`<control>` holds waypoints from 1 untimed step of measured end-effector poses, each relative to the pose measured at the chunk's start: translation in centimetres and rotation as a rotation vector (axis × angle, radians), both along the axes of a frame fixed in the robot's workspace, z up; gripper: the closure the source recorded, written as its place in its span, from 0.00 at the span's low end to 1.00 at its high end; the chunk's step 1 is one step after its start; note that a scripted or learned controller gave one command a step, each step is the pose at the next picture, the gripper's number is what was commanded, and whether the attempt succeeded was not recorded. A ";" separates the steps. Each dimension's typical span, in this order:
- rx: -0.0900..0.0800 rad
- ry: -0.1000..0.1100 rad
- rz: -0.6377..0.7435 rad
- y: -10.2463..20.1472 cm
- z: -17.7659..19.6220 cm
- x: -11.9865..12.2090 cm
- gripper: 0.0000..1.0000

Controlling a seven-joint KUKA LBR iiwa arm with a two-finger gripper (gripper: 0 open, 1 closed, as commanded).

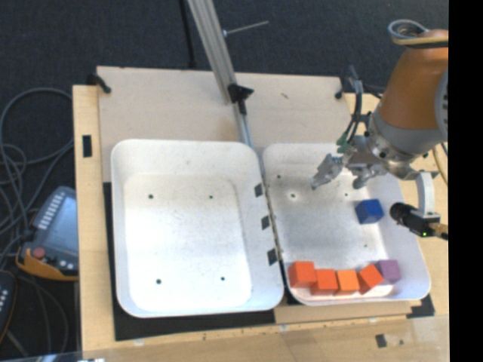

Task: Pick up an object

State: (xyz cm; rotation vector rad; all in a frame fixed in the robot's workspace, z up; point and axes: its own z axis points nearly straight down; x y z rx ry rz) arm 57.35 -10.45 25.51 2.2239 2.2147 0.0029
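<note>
Wooden bench (173,104), dark carpet (90,21), two white bins (136,164)

robot lab: bench (90,202), 2 white bins (189,225), floor cables (23,127).

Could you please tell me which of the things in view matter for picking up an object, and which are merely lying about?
Part of the job:
gripper, above the right bin
blue block
four orange blocks along the bin's near wall
purple block

Lying about:
left bin
handheld controller and cables left of the bench
metal rail
</note>
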 end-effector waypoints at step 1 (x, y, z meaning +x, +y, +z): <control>0.000 0.000 -0.001 0.0 0.0 0.0 0.00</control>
